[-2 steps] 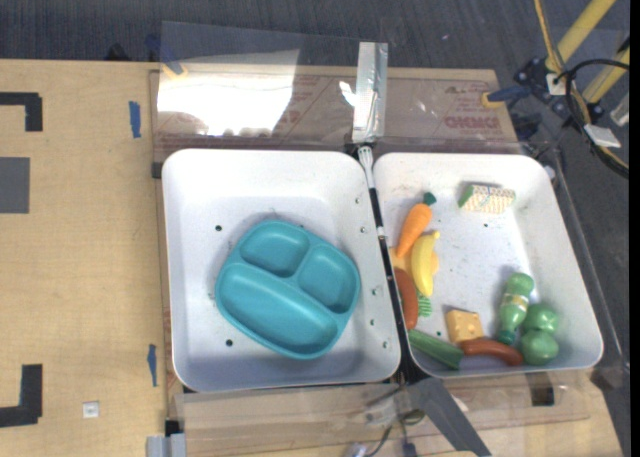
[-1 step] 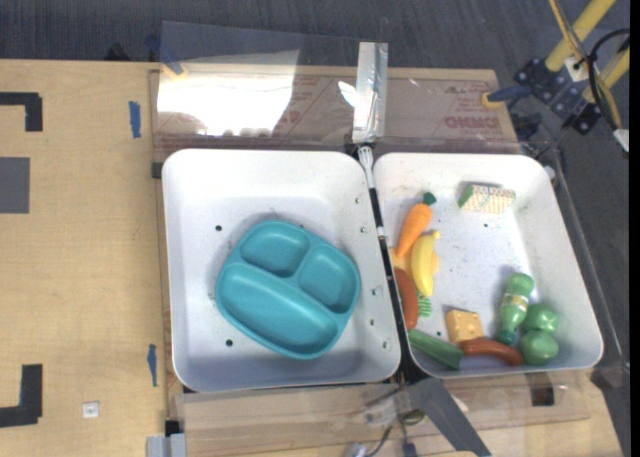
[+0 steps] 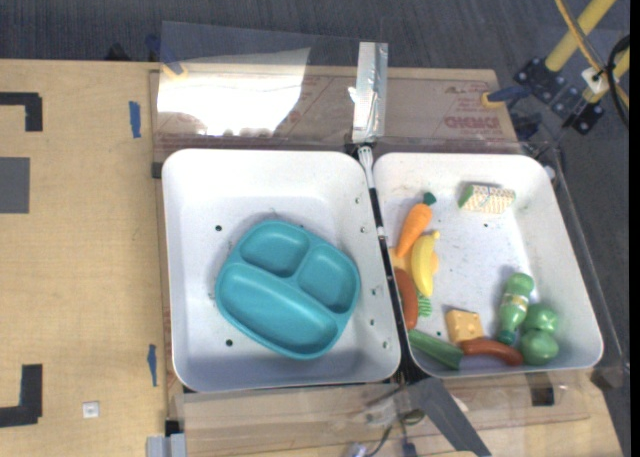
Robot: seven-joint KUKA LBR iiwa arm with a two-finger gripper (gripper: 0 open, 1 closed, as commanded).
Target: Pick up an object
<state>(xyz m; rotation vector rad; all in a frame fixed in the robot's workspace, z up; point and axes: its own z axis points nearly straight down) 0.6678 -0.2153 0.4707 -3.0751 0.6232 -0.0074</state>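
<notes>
Toys [image 3: 470, 330] crowd right bin [image 3: 575, 235]; its centre lies open.

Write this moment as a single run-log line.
left bin: teal divided plate | right bin: toy carrot, banana, cheese | nothing lifted

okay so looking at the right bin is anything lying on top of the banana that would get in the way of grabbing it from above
Nothing visible lies on top of the banana. It is crowded at the sides, though: the carrot lies against its upper end, and a red-orange piece sits along its lower left.
</notes>
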